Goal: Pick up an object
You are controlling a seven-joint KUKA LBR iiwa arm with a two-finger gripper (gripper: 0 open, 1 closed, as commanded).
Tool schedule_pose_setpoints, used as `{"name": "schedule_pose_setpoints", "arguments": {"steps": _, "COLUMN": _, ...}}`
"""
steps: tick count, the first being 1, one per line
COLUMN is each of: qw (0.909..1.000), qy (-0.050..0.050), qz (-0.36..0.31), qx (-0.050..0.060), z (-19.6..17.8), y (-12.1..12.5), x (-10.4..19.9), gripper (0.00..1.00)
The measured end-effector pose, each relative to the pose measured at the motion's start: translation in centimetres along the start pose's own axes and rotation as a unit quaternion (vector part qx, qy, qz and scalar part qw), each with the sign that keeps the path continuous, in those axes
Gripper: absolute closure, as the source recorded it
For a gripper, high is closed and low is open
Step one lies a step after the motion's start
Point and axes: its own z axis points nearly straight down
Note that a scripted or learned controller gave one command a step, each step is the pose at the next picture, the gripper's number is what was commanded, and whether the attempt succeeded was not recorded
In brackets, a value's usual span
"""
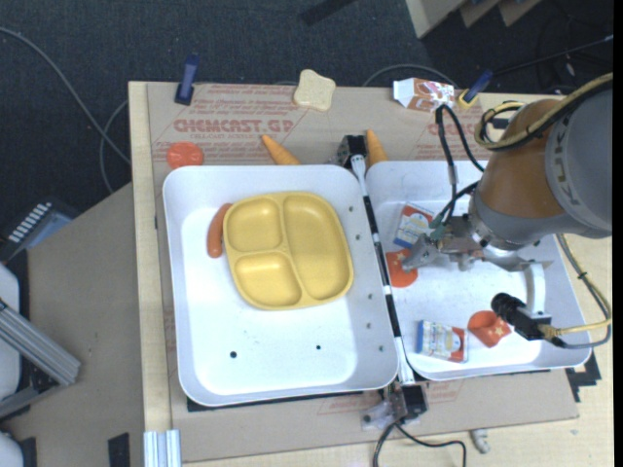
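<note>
Two white bins (195, 358), board (234, 125) beneath printed "CHEMCAST GP", yellow tray (288, 249)

Bench (156, 261) bearing two white bins: left bin (195, 339), right bin (555, 353). On its far strip lie a bread-shaped piece (314, 89), a carrot (278, 151), and a red disc (182, 154).

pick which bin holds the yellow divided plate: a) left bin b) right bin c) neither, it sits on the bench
a: the yellow divided plate lies inside the left bin, with a hot dog at its left edge, while the gripper works over the right bin.
</note>
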Motion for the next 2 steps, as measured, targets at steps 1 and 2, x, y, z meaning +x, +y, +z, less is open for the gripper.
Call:
{"name": "schedule_pose_setpoints", "arguments": {"steps": 1, "qw": 1.0000, "qy": 0.000, "qz": 0.000, "qx": 0.000, "z": 2.3, "y": -0.5, "x": -5.5, "gripper": 0.00}}
{"name": "schedule_pose_setpoints", "arguments": {"steps": 2, "qw": 1.0000, "qy": -0.002, "qz": 0.001, "qx": -0.003, "z": -5.5, "y": -1.8, "x": -13.2, "gripper": 0.00}}
